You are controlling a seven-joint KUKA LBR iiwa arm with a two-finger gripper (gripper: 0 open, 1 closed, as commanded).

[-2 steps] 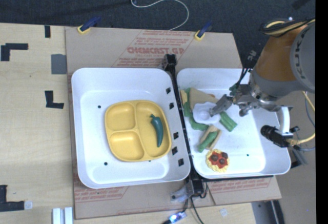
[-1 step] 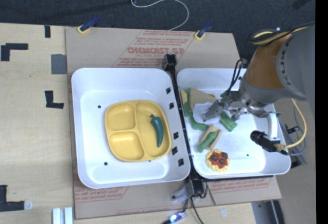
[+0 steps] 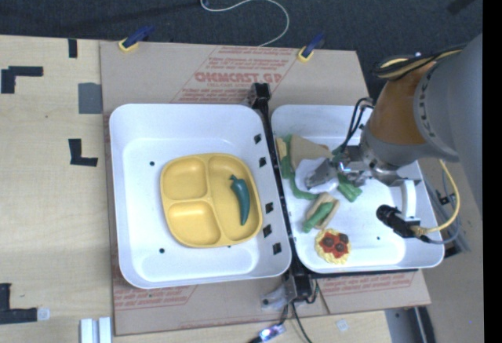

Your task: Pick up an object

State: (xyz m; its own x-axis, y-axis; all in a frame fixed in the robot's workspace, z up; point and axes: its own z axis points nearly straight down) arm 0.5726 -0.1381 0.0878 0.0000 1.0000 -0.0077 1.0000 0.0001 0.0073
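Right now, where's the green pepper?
The green pepper lies in the yellow divided plate, in its right-hand compartment, inside the left white bin, well away from the gripper.

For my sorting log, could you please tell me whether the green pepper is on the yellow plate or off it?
On it. The green pepper lies in the right-hand compartment of the yellow plate, inside the left bin.

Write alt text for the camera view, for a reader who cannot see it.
A grey robot arm with an orange band reaches from the right, its gripper low among toy foods in the right white bin. The left white bin holds a yellow divided plastic plate bearing a green toy pepper.
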